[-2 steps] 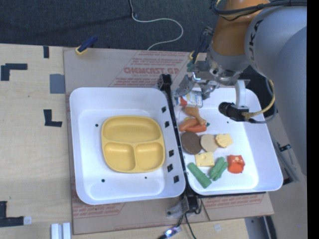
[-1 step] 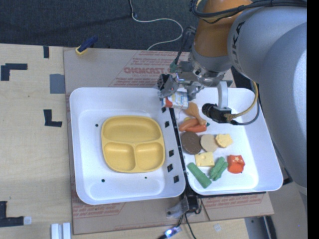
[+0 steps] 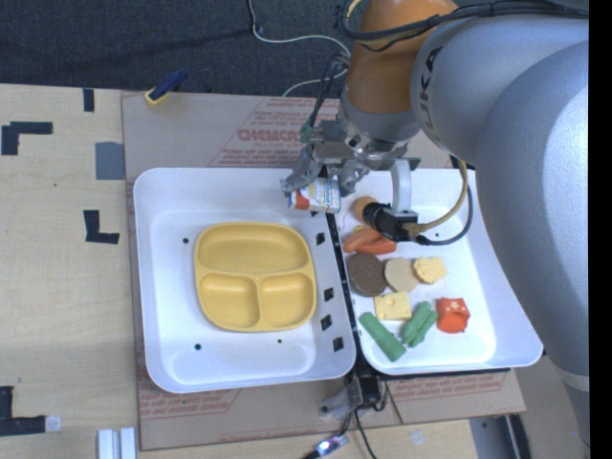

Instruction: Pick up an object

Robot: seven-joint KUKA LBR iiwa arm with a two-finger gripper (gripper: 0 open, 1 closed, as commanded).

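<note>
Upper centre of frame, the pincer (image 3: 321, 187) sits closed round a small white carton (image 3: 319, 198), above the bins' shared wall (image 3: 335, 285); carton directly beneath.

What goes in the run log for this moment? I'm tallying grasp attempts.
gripper: over far end of bin divider | small carton: at fingertips, grasp unclear | yellow divided plate: left bin | toy food: right bin

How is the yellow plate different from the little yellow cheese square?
The yellow divided plate is far bigger than the yellow cheese square. The plate lies alone in the left bin, while the cheese square sits in the right bin, crowded by other toy foods. The plate has three hollow sections and rounded corners; the cheese square is a small block with straighter edges. Both are yellow.
</note>
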